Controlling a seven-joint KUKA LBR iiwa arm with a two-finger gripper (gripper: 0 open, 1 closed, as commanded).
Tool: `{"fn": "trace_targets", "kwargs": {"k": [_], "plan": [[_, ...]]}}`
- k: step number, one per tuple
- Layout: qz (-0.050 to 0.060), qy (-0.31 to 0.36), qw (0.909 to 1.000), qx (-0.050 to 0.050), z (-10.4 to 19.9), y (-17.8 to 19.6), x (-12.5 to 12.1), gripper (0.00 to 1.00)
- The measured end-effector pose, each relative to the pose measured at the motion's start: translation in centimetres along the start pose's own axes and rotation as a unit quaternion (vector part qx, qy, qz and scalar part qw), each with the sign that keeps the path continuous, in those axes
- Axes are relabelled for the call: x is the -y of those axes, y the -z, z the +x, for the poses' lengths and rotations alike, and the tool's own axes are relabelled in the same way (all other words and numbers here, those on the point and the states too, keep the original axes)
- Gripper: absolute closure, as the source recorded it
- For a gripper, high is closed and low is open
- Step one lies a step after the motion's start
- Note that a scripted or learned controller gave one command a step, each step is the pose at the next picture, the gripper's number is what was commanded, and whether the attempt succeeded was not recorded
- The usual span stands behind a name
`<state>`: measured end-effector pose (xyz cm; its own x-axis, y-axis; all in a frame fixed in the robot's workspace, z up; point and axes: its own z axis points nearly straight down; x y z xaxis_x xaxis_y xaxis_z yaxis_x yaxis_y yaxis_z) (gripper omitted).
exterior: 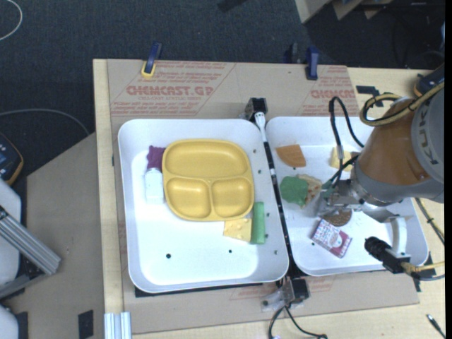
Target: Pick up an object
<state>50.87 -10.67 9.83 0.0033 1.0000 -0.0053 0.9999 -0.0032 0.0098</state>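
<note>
dark carpeted floor [85, 34] around a brown board bench top [212, 83] printed with red lettering. blue and yellow clamps [150, 61] on its far edge. aluminium rail [28, 242] at left.

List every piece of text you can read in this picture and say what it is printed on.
"CHEMCAST GP": red print on the brown protective sheet covering the bench, behind the left bin; it repeats near the right bin, partly cut off.
Smaller red lines around that print: too blurred to read.
Red and white packet in the right bin: markings too small to read.
</note>
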Motion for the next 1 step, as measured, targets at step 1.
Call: {"fn": "trace_targets", "kwargs": {"k": [1], "plan": [[0.002,0.001,1.0,-0.001,-1.08,5.32,0.2,1.0]]}}
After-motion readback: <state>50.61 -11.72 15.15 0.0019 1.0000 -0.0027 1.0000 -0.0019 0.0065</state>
